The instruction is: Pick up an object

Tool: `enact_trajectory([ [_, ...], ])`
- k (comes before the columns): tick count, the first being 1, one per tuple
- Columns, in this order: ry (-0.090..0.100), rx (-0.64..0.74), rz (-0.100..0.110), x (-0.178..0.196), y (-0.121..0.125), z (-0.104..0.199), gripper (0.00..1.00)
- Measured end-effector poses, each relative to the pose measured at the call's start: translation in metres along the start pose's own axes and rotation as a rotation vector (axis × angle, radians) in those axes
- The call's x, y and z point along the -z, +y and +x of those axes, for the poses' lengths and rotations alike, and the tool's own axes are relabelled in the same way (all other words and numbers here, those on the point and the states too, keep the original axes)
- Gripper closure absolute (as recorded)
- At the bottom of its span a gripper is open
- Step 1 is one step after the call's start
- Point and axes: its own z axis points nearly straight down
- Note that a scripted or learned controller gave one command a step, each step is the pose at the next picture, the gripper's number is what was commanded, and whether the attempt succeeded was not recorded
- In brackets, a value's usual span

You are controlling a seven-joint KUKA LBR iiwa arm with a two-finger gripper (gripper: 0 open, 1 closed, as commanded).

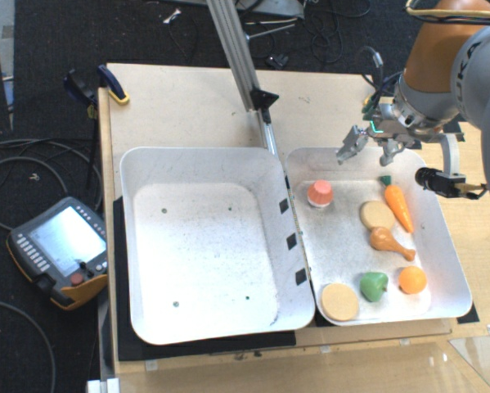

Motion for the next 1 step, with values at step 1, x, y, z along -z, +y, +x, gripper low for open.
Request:
enact_trajectory([
  [1,-0.002,0.002,-0.005,0.0034,0.001,0.0001,0.0],
])
